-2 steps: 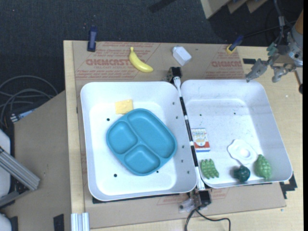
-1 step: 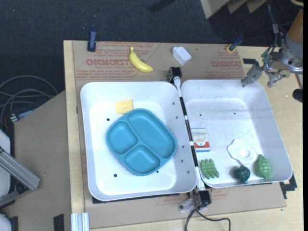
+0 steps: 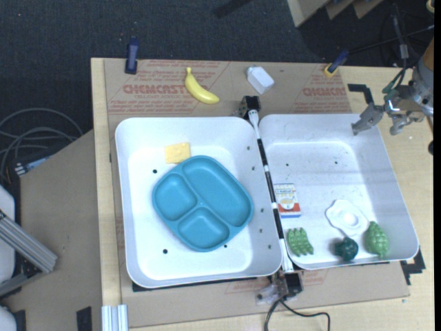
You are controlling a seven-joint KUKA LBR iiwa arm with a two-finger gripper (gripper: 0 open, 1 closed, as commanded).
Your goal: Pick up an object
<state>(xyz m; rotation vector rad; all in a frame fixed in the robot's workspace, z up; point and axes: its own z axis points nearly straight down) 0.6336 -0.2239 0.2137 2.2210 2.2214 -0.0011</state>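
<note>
Near edge of right bin (image 3: 386, 185): 2 light green toys (image 3: 300, 241) & (image 3: 376, 238), 1 dark green ball (image 3: 346, 248), 1 fried egg (image 3: 344, 216), 1 small carton (image 3: 286, 199). Left bin (image 3: 131, 185): 1 blue tray (image 3: 201, 202), 1 yellow block (image 3: 178, 152). Behind on bench: 1 banana (image 3: 198, 88), 1 white block (image 3: 260, 79). Gripper (image 3: 380, 117) above right bin's far corner, fingers spread, nothing between.

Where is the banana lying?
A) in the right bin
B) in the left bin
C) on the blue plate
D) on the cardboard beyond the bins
D: the banana lies on the cardboard past the left bin, outside both bins.
</note>
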